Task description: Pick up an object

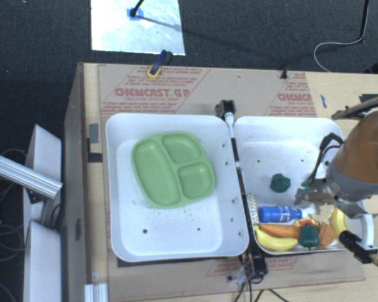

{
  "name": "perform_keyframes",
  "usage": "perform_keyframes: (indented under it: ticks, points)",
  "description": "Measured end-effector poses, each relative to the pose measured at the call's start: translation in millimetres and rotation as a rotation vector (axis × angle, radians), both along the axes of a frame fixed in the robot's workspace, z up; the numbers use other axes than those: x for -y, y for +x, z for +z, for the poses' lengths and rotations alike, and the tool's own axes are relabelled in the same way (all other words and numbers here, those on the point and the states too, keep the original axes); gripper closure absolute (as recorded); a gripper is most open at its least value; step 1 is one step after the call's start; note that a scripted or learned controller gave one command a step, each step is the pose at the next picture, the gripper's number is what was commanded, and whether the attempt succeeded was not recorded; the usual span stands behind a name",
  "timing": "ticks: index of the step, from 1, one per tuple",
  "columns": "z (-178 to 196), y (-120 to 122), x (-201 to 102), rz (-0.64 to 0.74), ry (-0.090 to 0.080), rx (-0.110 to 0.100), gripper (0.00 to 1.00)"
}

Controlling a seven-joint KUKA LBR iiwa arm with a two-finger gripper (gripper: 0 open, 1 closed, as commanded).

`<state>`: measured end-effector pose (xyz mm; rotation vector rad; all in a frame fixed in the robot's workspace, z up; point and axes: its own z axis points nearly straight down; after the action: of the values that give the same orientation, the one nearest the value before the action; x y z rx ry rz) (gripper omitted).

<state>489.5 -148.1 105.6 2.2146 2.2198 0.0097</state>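
Note:
The right bin point(283, 137) holds a dark green round lump point(280, 182) near its middle. Along the bin's front edge lie a blue bottle with a white cap point(278, 214), an orange carrot point(281, 229), a yellow banana point(272, 241) and a green pepper point(309, 235). Another yellow piece point(337, 219) lies at the right. My gripper point(310, 197) hangs low over the front right of this bin, just right of the green lump and above the bottle's end. No object is visible between its fingers.
In the left bin point(123, 168) lies a light green divided plate point(173, 168). A black divider rail point(236, 162) runs between the two bins. My arm's orange band point(365, 150) covers the right bin's right side.

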Motion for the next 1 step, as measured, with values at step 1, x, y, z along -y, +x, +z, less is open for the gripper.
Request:
perform_keyframes:
  ticks: [1]
  points:
    - [0.7, 0.6, 1.7, -0.001, -0.004, 0.003, 0.0]
